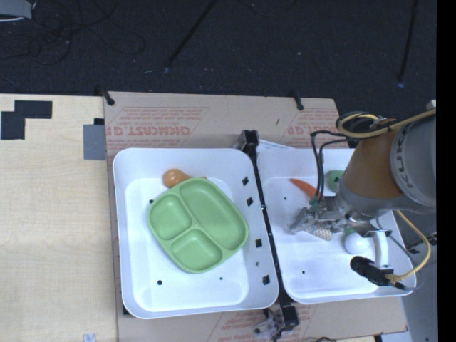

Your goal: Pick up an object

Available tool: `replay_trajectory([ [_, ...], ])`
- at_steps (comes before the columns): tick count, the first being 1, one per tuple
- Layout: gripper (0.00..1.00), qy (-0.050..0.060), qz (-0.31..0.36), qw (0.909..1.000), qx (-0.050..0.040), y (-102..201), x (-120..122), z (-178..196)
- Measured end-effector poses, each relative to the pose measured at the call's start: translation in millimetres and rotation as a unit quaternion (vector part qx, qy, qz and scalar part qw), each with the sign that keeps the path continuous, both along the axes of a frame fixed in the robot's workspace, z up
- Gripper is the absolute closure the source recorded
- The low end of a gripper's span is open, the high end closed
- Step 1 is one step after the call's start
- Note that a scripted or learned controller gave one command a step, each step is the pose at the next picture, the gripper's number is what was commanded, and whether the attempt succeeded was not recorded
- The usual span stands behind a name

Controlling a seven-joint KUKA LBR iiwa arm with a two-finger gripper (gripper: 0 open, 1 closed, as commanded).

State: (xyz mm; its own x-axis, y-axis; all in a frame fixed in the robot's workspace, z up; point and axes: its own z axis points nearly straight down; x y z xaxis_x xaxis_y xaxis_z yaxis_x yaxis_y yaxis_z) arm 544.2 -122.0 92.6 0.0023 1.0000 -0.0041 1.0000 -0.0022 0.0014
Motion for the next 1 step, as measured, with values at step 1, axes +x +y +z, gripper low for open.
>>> replay_trajectory([
  [1,1.00,-0.004,-0.002,1.0000,-0.0012,-2.5,2.4,14.9],
])
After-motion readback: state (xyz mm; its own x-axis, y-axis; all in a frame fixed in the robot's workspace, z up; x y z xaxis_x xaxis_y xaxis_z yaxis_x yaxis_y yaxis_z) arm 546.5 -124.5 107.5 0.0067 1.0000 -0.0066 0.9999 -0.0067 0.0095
